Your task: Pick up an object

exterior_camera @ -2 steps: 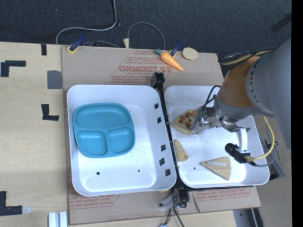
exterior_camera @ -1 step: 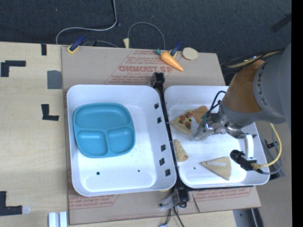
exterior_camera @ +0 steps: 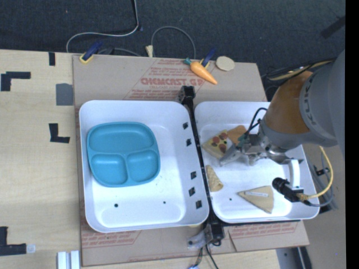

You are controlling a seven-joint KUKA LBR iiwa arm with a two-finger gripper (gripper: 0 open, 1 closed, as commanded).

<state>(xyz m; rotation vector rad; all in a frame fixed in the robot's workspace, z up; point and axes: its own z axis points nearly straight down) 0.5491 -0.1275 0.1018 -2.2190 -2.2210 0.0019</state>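
Observation:
In the right bin [exterior_camera: 224, 209] lie a pizza-slice toy [exterior_camera: 222, 141] near the upper left, a small tan chip-like piece [exterior_camera: 213, 178] at the left, and a tan wedge [exterior_camera: 258, 198] near the front. My gripper [exterior_camera: 231, 156] hangs low over the bin, just below and right of the pizza slice, its metal fingers pointing left. The grey arm with its orange band [exterior_camera: 289, 105] covers the bin's right part.
The left bin [exterior_camera: 101, 214] holds a blue divided tray [exterior_camera: 122, 153]. Behind the bins, on the cardboard, lie a toy carrot [exterior_camera: 203, 72] and a round beige piece [exterior_camera: 225, 64]. A black clip divider [exterior_camera: 193, 150] runs between the bins. Cables trail at the back.

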